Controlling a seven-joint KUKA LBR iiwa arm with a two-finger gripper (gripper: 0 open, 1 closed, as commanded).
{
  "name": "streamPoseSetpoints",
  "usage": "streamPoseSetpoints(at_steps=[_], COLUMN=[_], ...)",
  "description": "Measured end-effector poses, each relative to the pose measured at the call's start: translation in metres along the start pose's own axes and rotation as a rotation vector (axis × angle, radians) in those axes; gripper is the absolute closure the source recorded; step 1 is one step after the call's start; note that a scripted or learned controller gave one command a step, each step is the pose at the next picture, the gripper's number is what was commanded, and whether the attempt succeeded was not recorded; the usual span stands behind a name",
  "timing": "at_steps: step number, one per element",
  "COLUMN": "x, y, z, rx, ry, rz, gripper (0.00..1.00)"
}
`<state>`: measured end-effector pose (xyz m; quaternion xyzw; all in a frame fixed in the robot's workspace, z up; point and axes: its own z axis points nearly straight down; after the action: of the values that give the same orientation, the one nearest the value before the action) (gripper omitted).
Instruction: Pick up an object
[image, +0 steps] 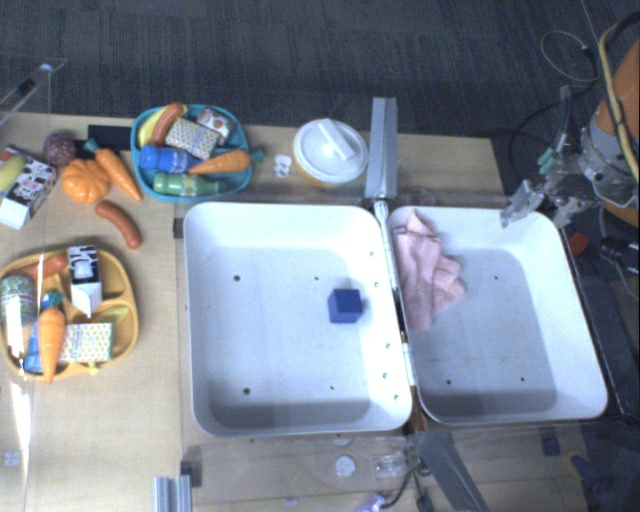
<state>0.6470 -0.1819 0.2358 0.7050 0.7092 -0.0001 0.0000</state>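
The blue cube (345, 305) sits alone near the middle of the left bin (215, 395), well apart from the jaws and far off to their left, with bare white floor on every side of it. Nearer the jaws, the pink cloth (425, 268) lies crumpled in the right bin (580, 395), pressed against the divider wall.

The gripper (527, 203) hangs over the far right corner of the right bin, at its rim; whether the jaws stand apart or together I cannot tell (they are small and tangled with cabling there).

For a clean pick, the cube looks the safer target: rigid, square-sided, free of neighbours. The jaws would do well to travel across above the divider, line up with two opposite flat faces and come straight down over its centre. The cloth is closer, but soft and close to the wall, so a pinch there would likely slip or catch the divider.

The toy vegetables (110, 180) on the counter (150, 440) lie outside both bins.
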Motion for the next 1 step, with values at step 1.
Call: streamPoseSetpoints(at_steps=[1], x=[0.0892], y=[0.0231], z=[0.1388], rx=[-0.009], ry=[-0.002], rz=[-0.142], gripper=[0.0])
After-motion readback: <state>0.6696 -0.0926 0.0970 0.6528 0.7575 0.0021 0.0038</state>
